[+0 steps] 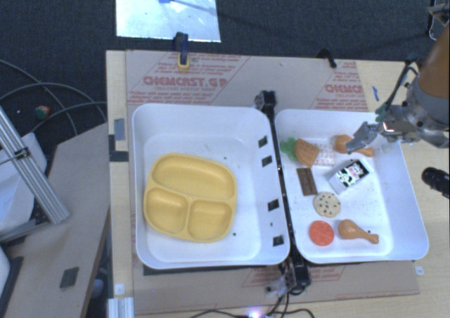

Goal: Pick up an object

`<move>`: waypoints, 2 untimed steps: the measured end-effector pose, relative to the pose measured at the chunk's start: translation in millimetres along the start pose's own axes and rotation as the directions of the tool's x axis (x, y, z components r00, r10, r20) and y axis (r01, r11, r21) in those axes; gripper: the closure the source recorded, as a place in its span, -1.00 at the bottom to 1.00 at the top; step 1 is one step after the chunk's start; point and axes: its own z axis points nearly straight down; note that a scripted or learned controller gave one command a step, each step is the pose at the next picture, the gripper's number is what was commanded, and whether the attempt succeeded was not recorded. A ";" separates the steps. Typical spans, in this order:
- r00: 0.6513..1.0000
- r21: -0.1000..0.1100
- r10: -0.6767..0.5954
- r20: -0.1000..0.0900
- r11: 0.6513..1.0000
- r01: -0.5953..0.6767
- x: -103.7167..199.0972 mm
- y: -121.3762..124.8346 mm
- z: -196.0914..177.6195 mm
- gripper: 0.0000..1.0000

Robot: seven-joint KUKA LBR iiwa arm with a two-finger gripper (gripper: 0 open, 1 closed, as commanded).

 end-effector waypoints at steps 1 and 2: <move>1.000 0.009 0.001 -0.003 1.000 -0.001 22.1 -32.3 89.9 -1.00; 1.000 0.002 0.003 0.000 1.000 -0.003 44.1 -42.9 177.3 -1.00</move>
